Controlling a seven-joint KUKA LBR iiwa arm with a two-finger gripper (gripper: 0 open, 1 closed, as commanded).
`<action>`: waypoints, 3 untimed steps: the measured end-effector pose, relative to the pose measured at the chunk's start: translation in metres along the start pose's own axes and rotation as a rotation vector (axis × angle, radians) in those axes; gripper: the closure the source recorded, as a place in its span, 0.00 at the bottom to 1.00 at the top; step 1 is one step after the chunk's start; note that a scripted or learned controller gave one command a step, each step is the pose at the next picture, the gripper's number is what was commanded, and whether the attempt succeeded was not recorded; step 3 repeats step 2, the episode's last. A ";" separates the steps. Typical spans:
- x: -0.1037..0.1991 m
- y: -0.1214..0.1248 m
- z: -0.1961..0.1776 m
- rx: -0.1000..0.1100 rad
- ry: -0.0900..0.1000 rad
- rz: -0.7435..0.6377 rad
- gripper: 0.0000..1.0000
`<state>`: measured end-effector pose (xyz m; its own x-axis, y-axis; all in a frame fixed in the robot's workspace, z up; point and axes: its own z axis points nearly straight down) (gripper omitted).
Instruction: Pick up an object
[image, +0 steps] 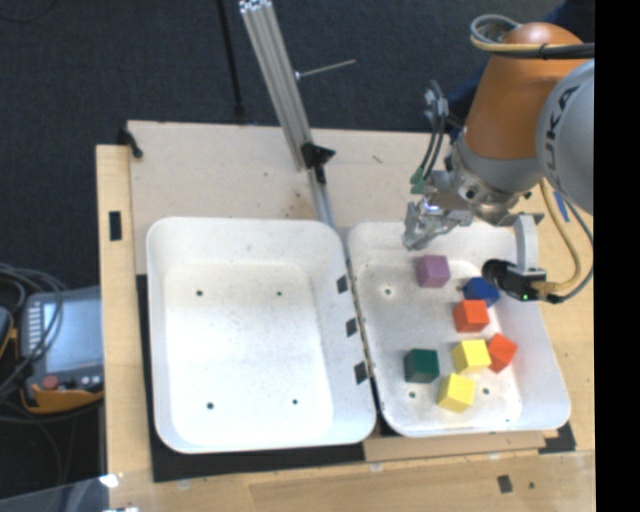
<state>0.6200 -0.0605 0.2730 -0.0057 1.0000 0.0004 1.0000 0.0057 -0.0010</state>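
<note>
Small blocks — a purple cube (432, 270) among them — sit in the smooth right bin (400, 405). The pincer (420, 232) hangs above; its grip is unclear.

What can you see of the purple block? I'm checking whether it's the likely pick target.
The purple block is a small, matte, pale purple cube with slightly soft edges. It sits flat on the floor of the right white bin, near the bin's far end, apart from the other coloured blocks. Nothing touches it. The pincer hangs just beyond it, toward its upper left in the view, not gripping it.
</note>
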 end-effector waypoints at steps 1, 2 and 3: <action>0.057 -0.012 -0.003 -0.001 0.001 -0.002 1.00; 0.110 -0.014 0.013 0.001 0.001 -0.001 1.00; 0.110 -0.014 0.013 0.001 0.001 -0.001 1.00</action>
